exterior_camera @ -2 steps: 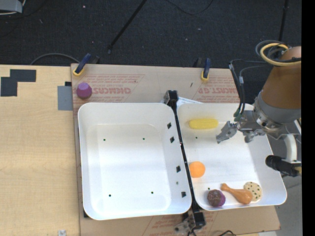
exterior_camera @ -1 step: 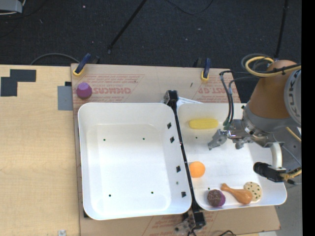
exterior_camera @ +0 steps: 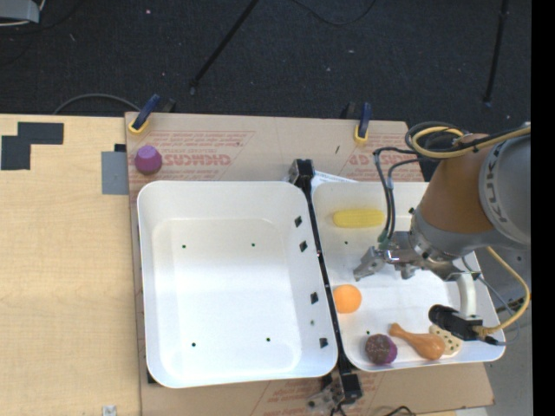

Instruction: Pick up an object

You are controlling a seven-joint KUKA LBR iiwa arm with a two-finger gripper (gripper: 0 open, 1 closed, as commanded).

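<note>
One nudge from the tool [exterior_camera: 364,267], spread or pressed together I cannot tell, could send the orange ball [exterior_camera: 347,298] rolling.

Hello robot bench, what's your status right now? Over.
Gripper over the right bin, between yellow piece and orange ball. No object seen lifted. Purple ball and orange drumstick shape at near edge, clear of it.

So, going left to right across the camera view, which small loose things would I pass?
Purple knob → orange ball → dark purple ball → orange drumstick-shaped toy. The yellow piece is left out: it overlaps the orange ball sideways.
</note>
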